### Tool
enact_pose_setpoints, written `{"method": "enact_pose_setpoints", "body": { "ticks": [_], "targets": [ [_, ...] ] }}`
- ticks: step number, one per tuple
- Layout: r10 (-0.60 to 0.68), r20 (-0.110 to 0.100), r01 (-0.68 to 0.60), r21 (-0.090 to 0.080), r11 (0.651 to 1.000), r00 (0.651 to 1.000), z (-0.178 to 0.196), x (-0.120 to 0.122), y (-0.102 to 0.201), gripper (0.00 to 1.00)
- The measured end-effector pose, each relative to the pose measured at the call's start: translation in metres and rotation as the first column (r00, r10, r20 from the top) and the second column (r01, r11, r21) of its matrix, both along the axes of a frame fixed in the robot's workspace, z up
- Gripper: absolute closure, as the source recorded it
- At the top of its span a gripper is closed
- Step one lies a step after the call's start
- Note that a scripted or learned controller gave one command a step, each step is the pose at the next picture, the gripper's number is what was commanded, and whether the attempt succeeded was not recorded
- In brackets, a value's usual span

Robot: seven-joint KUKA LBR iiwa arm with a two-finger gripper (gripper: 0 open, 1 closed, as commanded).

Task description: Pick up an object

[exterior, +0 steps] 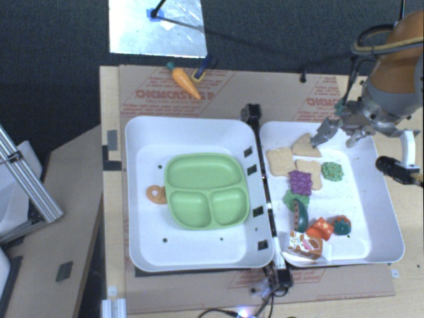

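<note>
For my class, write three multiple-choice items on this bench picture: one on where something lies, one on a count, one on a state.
1. Where is the small orange plastic carrot?
A. in the left white bin
B. on the cardboard behind the bins
C. in the tray

2. How many compartments has the light green plastic divided tray?
A. two
B. three
C. five

3. How is the tray?
A. upright, holding nothing
B. flipped over
C. stacked with toys

Key: 1 B, it lies beyond the bin rims; 2 B, one long and two small; 3 A, its hollows face up, bare.
</note>
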State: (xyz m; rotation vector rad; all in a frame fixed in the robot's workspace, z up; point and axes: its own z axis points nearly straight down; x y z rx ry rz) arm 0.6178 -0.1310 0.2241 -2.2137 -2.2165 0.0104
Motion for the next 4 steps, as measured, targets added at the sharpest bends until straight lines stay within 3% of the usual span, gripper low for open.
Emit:
{"method": "enact_pose_setpoints", "body": {
  "ticks": [1, 3, 4],
  "targets": [
    [0.002, 0.012, -0.002, -0.002, 1.0, 1.0, 0.008, 0.002, 0.0, 0.0],
    [0.004, 0.009, -0.004, -0.001, 1.0, 1.0, -0.11, 0.015, 0.003, 0.0],
    [0.003, 0.016, -0.003, -0.003, 1.0, 1.0, -0.138, 0.017, 0.003, 0.0]
  ]
}}
